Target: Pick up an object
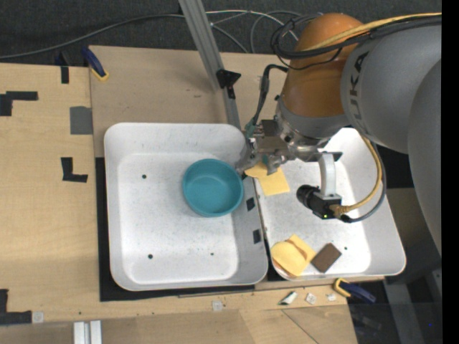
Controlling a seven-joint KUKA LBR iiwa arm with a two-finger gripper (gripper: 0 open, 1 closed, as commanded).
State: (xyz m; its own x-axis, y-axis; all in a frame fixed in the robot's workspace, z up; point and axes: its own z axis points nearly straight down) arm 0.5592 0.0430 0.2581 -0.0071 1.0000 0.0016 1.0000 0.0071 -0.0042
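My gripper (262, 165) hangs over the ridge between the two bins, at the right bin's upper left corner. Its fingers are shut on the near edge of a flat yellow slice (275, 184), which juts out below them and overlaps the ridge. A blue bowl (211, 188) stands upright in the left bin (129, 138), just left of the gripper. At the front of the right bin (374, 244) lie a folded yellow piece (290, 256) and a small brown block (327, 257), side by side.
A slanted metal pole (208, 45) rises behind the bins, close to the gripper's left. A black fitting with a cable (317, 200) hangs from the wrist over the right bin. The arm's bulk covers the right bin's back part.
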